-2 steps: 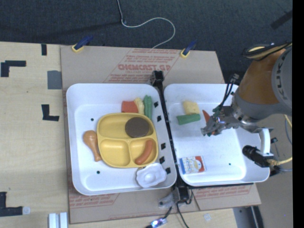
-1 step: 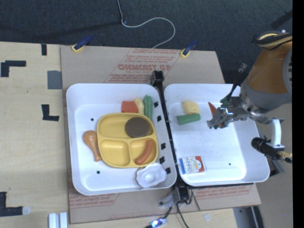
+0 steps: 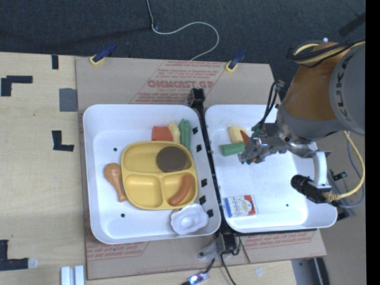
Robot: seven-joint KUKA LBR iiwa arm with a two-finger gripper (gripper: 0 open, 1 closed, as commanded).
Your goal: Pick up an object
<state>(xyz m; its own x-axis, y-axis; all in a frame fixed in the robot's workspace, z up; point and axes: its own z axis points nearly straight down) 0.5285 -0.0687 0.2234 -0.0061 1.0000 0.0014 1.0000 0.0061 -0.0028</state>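
While our gripper (image 3: 249,156) is hovering over the right bin (image 3: 279,218), its grip hidden from us, just beside the green toy vegetable (image 3: 229,149), we are risking a glancing close that nudges it toward the yellow piece (image 3: 236,135).

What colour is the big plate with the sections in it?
Yellow. The plate sits in the left bin, plain in the camera view.

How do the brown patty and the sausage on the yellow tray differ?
The brown patty is a dark, round disc; the sausage is orange-red and elongated. The patty lies in the upper right compartment of the yellow tray, the sausage in the lower right one, lying at a slant. Both are toy foods lying flat on that tray.
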